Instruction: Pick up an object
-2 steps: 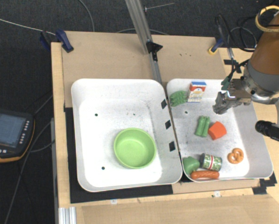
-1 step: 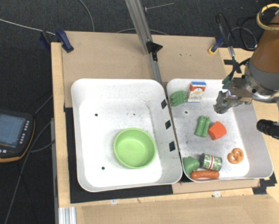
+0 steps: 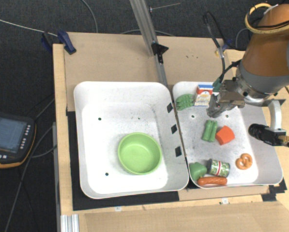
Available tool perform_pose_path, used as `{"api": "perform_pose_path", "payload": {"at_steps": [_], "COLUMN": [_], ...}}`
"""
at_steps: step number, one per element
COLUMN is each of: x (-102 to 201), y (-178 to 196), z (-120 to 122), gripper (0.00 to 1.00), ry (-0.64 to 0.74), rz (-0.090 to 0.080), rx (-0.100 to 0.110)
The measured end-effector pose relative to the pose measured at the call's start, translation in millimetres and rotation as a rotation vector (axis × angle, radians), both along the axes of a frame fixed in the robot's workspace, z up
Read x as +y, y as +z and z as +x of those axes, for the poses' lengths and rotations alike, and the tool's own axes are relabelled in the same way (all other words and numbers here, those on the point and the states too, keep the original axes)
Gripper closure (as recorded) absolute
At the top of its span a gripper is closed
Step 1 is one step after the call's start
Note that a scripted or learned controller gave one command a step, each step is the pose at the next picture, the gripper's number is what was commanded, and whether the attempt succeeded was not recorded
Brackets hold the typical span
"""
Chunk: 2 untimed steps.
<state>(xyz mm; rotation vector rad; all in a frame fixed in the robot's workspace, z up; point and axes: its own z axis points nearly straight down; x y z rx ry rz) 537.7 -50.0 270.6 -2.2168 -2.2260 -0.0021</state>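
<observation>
While the jaws (image 3: 216, 111) hang, spread unclear | green cucumber (image 3: 210, 131) just below | orange block (image 3: 224, 136) beside it

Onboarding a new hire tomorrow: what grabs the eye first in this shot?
Probably the arm, its big orange band filling the top right, with its claw hanging over the back of the right bin. Next, the green bowl sitting alone in the left bin. Then the toy food scattered in the right bin: an orange block, a pretzel and a green piece.
</observation>
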Motion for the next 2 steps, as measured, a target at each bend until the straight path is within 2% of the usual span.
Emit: {"api": "perform_pose_path", "payload": {"at_steps": [2], "x": [111], "y": [-5], "z": [1], "gripper": [1.00], "ry": [0.001], "rz": [0.000], "rx": [0.001]}}
